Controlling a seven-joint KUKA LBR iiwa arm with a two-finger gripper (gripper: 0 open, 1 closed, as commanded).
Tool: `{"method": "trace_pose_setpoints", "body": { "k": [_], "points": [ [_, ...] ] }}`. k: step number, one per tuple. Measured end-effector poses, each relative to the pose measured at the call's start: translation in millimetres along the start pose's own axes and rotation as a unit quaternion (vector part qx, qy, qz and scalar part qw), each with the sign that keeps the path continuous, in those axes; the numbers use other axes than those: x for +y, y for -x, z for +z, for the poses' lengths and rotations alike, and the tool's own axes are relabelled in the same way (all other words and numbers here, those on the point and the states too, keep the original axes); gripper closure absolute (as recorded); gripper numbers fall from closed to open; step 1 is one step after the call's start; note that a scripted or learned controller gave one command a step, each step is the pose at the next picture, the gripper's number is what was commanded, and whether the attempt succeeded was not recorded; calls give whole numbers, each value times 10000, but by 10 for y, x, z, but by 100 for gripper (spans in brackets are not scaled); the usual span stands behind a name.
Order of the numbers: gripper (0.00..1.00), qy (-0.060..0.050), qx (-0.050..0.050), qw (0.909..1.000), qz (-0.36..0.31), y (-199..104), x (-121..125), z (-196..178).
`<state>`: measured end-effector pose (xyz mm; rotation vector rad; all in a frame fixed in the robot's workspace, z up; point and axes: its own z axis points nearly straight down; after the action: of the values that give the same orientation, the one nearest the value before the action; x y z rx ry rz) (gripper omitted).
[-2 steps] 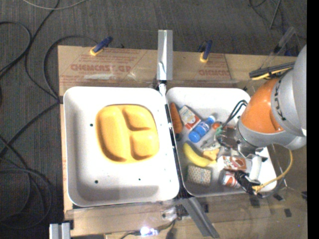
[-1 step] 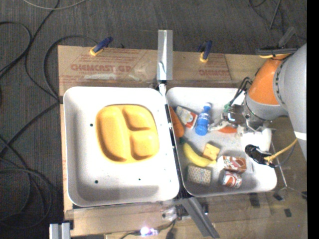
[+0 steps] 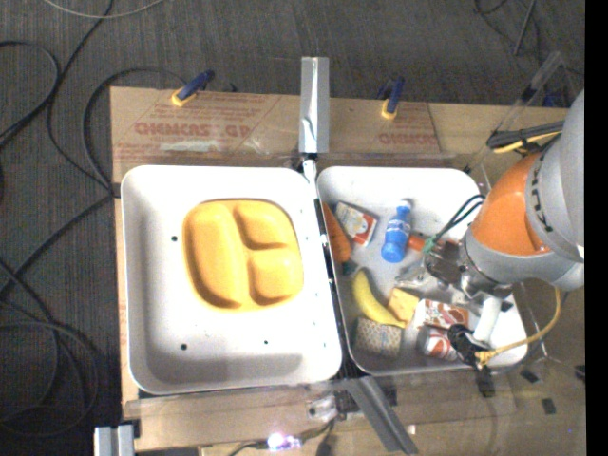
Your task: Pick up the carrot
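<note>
the gripper (image 3: 439,272) hangs low over the right bin (image 3: 446,180) amid the clutter, its dark metal parts too tangled with the items below to tell how it stands. the carrot (image 3: 334,238) is a slim orange taper lying along that bin's left wall, well apart from the gripper, beside a small orange-and-white packet (image 3: 355,220). the grey arm with its orange band (image 3: 503,218) comes in from the right, partly cut by the frame and hiding the bin's right side, while a blue bottle (image 3: 396,232) and banana (image 3: 369,298) lie between.
</note>
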<state>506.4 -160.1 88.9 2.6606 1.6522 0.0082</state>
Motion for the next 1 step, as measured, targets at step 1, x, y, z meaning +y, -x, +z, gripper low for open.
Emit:
{"method": "trace_pose_setpoints", "body": {
  "k": [1],
  "points": [
    [0,-44,35,9998,-197,-87,729,18]
  ]
}}
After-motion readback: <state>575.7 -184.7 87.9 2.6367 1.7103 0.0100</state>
